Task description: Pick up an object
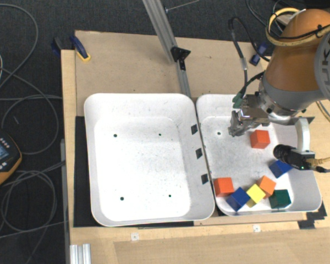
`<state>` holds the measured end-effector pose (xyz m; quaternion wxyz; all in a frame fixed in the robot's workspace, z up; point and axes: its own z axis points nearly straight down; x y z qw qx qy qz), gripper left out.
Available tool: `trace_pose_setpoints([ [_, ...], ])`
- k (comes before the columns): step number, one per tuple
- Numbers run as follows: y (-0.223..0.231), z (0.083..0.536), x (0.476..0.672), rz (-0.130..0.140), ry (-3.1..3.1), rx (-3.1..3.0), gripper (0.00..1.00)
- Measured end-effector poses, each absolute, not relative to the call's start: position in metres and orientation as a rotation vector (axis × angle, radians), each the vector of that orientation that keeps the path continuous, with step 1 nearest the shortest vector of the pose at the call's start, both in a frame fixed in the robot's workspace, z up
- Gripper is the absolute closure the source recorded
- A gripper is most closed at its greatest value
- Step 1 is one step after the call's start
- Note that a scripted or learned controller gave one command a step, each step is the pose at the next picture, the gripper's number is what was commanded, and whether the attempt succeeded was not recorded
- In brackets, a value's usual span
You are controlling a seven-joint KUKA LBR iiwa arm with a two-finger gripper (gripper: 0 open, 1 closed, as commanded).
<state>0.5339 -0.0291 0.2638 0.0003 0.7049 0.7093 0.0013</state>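
Nearest the lens, along the near rim of the right bin, sits a huddle of small blocks: an orange cube by the divider, a blue cube, a yellow cube, another orange block and a dark green cube, with one more blue block a little farther back. Farther up the same bin, alone on bare floor, lies the orange-red cube that I judge the likeliest thing to take. My gripper hangs low over the bin's far half, and that cube lies just beside it, toward the view's right and slightly nearer the camera, partly tucked under my wrist. Whether my fingers are spread or pressed together I cannot tell (they show as a dark metallic tangle against the white floor), and nothing is visibly pinched between them. The cube looks roughly square, so no long axis matters; it seems set nearly square to the bin's walls. As I read it, the coming move turns on a short sideways shift onto that cube before any descent. The left bin offers me nothing.
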Motion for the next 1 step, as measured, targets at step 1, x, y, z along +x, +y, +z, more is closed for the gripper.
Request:
trace_pose_setpoints([
  [1, 0.0253, 0.2633, 0.5322, 0.002, 2.231, 2.215, 1.0],
])
